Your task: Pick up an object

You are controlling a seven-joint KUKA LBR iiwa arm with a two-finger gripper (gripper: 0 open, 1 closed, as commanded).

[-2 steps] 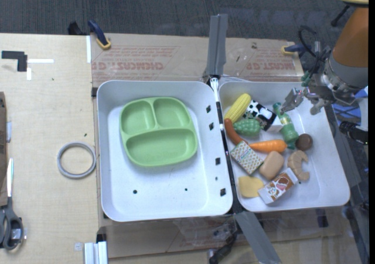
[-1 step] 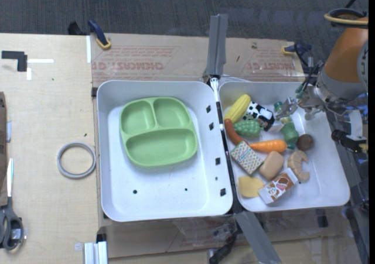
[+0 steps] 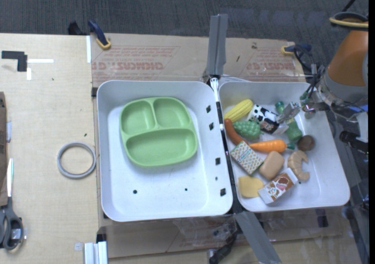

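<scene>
The right bin [image 3: 328,195] holds a heap of toy food: a yellow corn cob [image 3: 239,109], a green leafy piece [image 3: 247,129], a black and white cow figure [image 3: 267,120], an orange carrot [image 3: 268,146], a checkered cracker [image 3: 246,158], a tan bread piece [image 3: 270,165], a yellow cheese wedge [image 3: 251,187], a small juice carton [image 3: 277,188] and a brown ball [image 3: 306,142]. My gripper [image 3: 291,113] reaches in from the right, low over the bin's far right part, just right of the cow figure. Nothing shows as held.
The left bin [image 3: 117,198] holds a green divided plate [image 3: 158,131]. On the bench to the left lie a grey tape ring [image 3: 76,159] and scissors [image 3: 9,225]. Blue clamps [image 3: 99,33] pin the cardboard behind the bins.
</scene>
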